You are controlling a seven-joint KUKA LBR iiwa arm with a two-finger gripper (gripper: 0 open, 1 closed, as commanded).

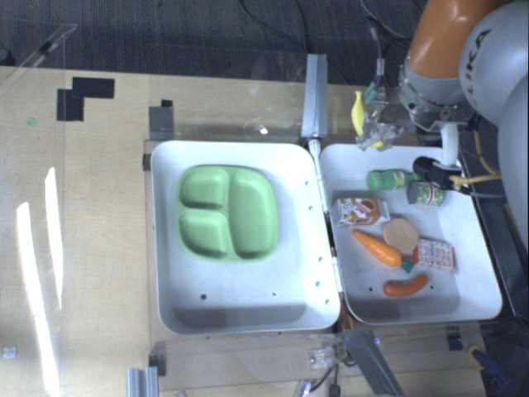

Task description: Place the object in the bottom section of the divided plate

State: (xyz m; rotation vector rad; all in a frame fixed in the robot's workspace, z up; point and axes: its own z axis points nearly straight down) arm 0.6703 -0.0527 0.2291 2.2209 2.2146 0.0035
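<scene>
Divided plate (227, 213), green, lies in left bin (165, 246); gripper (374, 132) hangs above right bin's (488, 292) far edge gripping a yellow banana (358, 112).

Arm cut off at the frame's top right, small print unreadable

The arm (483, 48) runs out past the top and right edges. At the gripper (376, 131), finger position is too small and cluttered to judge, with a yellow object (358, 112) partly hidden against it. Labels on the packet (359, 212), wrapper (436, 255) and can (426, 193) blur beyond reading.
</scene>
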